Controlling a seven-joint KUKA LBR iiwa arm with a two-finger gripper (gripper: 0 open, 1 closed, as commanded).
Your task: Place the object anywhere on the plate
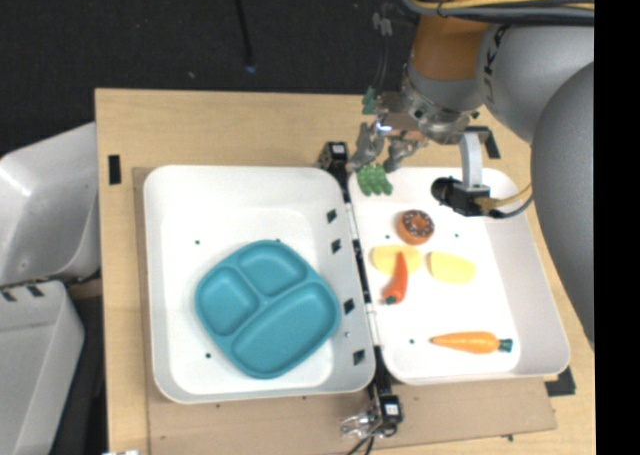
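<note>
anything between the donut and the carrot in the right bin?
Yes, in the camera view: between donut and carrot lie a red-orange pepper and two yellow pieces.

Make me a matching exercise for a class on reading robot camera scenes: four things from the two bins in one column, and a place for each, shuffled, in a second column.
Things:
1. blue plate
2. carrot
3. donut
4. green object

Places:
A. far corner of the right bin, just beneath the gripper
B. near end of the right bin, lying crosswise
C. middle of the left bin
D. right bin, between the green object and the yellow pieces

Pairs: 1-C, 2-B, 3-D, 4-A
</note>
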